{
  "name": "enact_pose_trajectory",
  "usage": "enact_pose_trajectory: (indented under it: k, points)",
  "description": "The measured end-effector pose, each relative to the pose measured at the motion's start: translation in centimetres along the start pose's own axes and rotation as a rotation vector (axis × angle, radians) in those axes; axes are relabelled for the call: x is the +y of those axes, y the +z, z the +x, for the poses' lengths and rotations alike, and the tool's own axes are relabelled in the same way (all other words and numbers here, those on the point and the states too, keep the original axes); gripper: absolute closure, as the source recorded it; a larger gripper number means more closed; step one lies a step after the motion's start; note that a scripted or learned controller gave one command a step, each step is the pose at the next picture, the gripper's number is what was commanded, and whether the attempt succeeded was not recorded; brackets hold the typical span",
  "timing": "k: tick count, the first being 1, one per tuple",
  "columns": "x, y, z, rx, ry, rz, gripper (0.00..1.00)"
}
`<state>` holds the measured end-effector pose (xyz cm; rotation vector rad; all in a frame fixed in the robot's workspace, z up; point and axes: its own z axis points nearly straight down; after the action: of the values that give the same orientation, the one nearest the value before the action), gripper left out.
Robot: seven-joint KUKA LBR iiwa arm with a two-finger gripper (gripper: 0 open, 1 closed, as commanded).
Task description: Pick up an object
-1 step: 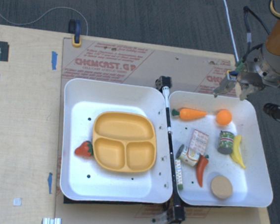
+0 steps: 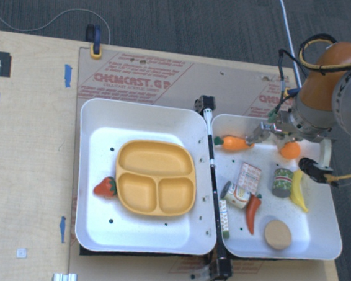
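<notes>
The gripper (image 2: pixel 258 134) hangs at the right bin's (image 2: pixel 320 248) far edge, whether clenched I cannot tell, just beside the toy carrot (image 2: pixel 233 143), so it should centre over the carrot's middle before descending.

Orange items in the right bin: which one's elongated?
The carrot near the bin's upper left corner: long, tapered, with a green end. The other, an orange ball beside the gripper, is round.

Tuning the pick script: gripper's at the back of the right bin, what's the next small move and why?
Probably a short drop straight down toward the carrot. The gripper sits above the right bin near its back wall, just right of the carrot, with nothing visibly between its fingers. The orange ball is the other near candidate.
</notes>
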<state>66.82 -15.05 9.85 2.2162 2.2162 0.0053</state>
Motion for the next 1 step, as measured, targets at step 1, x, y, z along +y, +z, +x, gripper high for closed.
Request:
enact_pose_trajectory:
  k: [1]
  points:
    - [-4.5,0.87,5.03,-0.002,0.001,0.0,0.0]
